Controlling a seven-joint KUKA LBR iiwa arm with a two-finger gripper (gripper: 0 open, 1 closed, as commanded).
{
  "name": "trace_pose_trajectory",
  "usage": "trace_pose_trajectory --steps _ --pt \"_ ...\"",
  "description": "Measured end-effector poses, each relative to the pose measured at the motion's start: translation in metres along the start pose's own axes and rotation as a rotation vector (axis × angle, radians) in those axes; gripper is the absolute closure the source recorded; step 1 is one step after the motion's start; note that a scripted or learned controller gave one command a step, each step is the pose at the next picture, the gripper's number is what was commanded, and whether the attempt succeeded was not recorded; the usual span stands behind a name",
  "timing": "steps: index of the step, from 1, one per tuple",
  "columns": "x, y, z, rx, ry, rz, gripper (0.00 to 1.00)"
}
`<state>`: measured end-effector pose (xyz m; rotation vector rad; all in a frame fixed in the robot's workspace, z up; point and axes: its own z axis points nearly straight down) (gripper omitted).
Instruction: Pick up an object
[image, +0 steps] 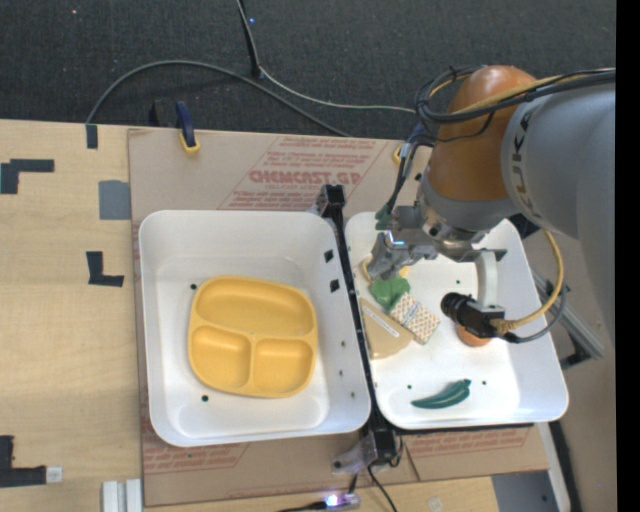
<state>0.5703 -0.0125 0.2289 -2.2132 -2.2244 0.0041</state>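
Note:
My gripper (386, 266) hangs low over the left part of the right bin (530, 390), right above a small green object (391, 293). It seems to touch or nearly touch the top of that object. Next to the green object lies a checked waffle-like piece (417, 319), partly resting on a flat tan piece (384, 338). A dark green pepper (441, 395) lies near the bin's front. A small orange object (474, 339) sits to the right of the waffle piece, partly hidden.
The left bin (160, 250) holds a yellow divided plate (253, 335). A raised wall (348, 300) separates the two bins just left of my gripper. The arm's grey and orange body covers the back of the right bin.

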Motion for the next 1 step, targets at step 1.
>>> trace_pose_trajectory --steps 1 --pt "0.062 -0.015 0.0005 -0.001 0.001 -0.002 1.0"
